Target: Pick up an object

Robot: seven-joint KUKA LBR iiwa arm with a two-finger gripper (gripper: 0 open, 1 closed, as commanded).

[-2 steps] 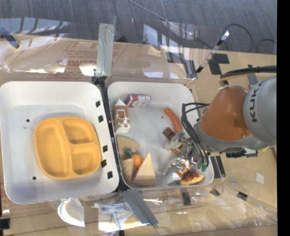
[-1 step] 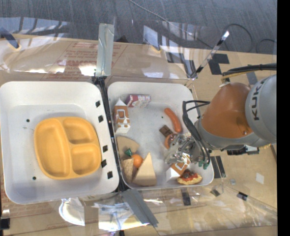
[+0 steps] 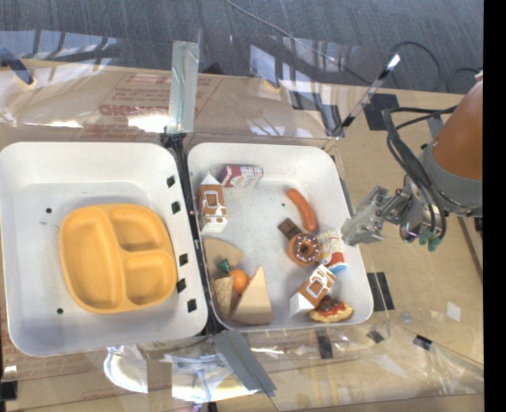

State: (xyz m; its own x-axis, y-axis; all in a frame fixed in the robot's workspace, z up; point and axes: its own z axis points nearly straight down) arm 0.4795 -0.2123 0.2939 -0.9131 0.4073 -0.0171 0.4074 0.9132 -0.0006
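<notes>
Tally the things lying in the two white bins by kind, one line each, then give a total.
Yellow plastic divided tray: 1
Small white and orange cartons: 2
Red and white can on its side: 1
Orange sausage: 1
Chocolate ring doughnut: 1
Tan cheese wedge: 1
Small orange carrot: 1
Pizza slice: 1
Total: 9, counting what I can identify.

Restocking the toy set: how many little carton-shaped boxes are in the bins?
2, both in the right bin: upright carton by its left wall, second carton near the bottom right corner. Others could be hidden.
</notes>
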